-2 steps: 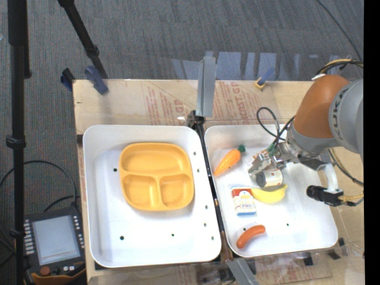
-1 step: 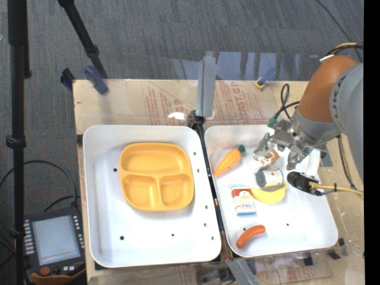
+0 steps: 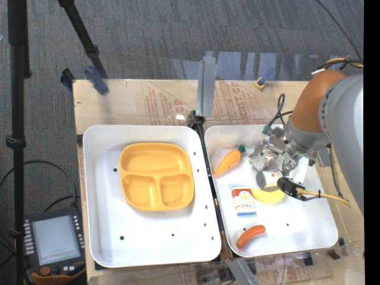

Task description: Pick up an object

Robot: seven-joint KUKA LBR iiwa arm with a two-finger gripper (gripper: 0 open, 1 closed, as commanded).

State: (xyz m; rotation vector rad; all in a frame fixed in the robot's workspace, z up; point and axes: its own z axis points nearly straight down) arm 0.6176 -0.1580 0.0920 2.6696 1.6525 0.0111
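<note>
Camera view: the grey arm with its orange band reaches in over the right bin (image 3: 317,233), and the gripper (image 3: 268,172) hangs low above the bin's upper middle.
Gripper state: whether it is released or clenched cannot be told from this slant; nothing is plainly seen in its grasp.
Banana: the yellow banana (image 3: 270,196) lies just beneath and a little toward the near side of the gripper, partly hidden by it; this looks like the likeliest target.
Banana handling: judged a light toy, stiff and smooth, with a curved back that could slip sideways out of a pinch; best taken across its thick middle, with the pinch set square to its length.
Carrot: the orange carrot (image 3: 227,161) lies to the left of the gripper, near, its green top pointing toward the gripper.
Carrot handling: probably light and rigid, tapered, so a hold at the fat end near the green top seems safer than at the tip.
Card box: the small white box (image 3: 243,200) rests left of the banana, flat and low, likely hard to pinch from above.
Sausage: the red sausage (image 3: 251,236) lies well apart, at the bin's near edge; round, smooth, apt to roll.
Left bin: the left bin (image 3: 101,218) holds a yellow divided plate (image 3: 157,176), far from the gripper.
</note>
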